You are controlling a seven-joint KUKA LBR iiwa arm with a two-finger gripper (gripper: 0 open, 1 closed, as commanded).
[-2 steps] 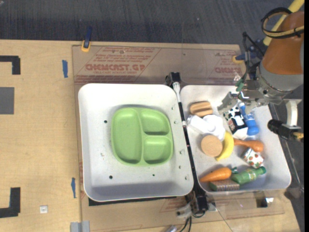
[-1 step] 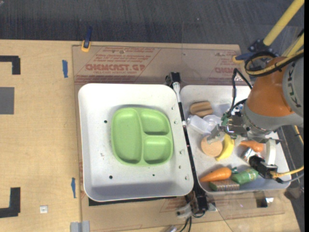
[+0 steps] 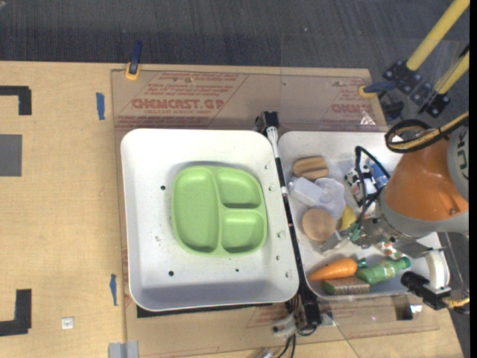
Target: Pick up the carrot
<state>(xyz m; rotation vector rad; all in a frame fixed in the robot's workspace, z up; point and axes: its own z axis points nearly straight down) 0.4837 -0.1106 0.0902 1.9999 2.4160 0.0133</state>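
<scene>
Lying near the front wall of the right bin (image 3: 298,142), the carrot (image 3: 335,270) points its thin end toward the divider between the two bins, with a green bottle (image 3: 382,271) touching its thick end and a dark flat item just in front of it at the bin's edge. Behind the carrot sit a round tan piece (image 3: 318,224), a pale plastic item (image 3: 317,193), a brown bun-shaped piece (image 3: 310,166) and a small yellow piece (image 3: 347,218), crowded close together. Above that clutter is the arm's wrist, its orange band (image 3: 421,189) covering the bin's right half; the gripper (image 3: 365,230) sits low near the yellow piece, behind the carrot and apart from it, and whether its jaws are apart or together I cannot tell. One carrot, one bottle and one bun show. The left bin (image 3: 141,200) holds a single green divided plate (image 3: 220,209) with three compartments. Both bins rest on a cardboard sheet (image 3: 186,99) laid over a light wooden bench (image 3: 52,200), marked with black and blue tape; dark carpet lies beyond.
</scene>
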